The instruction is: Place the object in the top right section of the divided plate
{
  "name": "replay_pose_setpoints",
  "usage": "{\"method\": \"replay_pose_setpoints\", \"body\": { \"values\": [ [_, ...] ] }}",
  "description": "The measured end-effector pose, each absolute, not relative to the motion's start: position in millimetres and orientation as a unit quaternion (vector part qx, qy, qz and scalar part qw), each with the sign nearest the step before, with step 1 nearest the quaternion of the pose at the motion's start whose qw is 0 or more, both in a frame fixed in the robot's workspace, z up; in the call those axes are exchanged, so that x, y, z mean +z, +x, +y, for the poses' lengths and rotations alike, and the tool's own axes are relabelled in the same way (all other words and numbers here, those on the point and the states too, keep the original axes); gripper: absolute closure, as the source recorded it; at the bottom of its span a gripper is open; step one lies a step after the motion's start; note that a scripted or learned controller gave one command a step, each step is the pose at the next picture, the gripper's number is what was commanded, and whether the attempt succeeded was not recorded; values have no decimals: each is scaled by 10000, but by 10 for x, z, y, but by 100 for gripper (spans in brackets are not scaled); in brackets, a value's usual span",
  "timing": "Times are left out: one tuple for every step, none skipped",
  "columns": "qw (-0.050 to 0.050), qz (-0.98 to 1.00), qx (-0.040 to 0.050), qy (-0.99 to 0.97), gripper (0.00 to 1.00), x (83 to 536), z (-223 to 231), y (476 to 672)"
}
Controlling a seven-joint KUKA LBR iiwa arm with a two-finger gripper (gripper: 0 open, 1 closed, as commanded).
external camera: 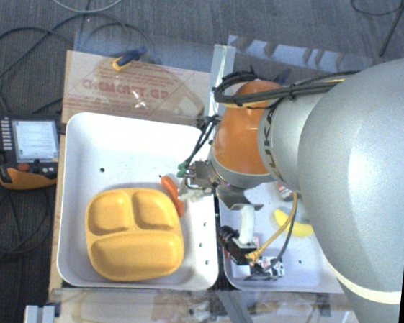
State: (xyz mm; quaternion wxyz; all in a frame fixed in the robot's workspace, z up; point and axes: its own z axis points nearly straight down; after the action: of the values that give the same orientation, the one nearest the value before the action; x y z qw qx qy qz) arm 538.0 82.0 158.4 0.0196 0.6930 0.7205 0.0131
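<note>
A yellow divided plate [134,233] with three sections lies in the left bin [88,144], toward its front. A small orange-red object [172,192] sits at the plate's top right rim, partly over the top right section. My gripper [192,175] hangs just right of and above that object, at the wall between the two bins. The wrist and the orange band [245,137] hide most of the gripper, so I cannot see whether it touches the object.
The right bin [305,274] holds a yellow object [282,218], partly hidden by the arm. Behind the left bin lies a cardboard sheet [134,91] with a small blue and yellow item [127,58]. A handheld controller [26,143] and cables lie on the floor at the left.
</note>
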Motion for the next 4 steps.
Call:
{"method": "replay_pose_setpoints", "body": {
  "values": [
    [135,8012,113,5982,100,963,1149,4949],
    [128,8029,145,5958,0,985,1197,4953],
    [70,6777,146,7352,0,1001,1191,5746],
    [15,7208,-28,6931,0,1830,847,6424]
  ]
}}
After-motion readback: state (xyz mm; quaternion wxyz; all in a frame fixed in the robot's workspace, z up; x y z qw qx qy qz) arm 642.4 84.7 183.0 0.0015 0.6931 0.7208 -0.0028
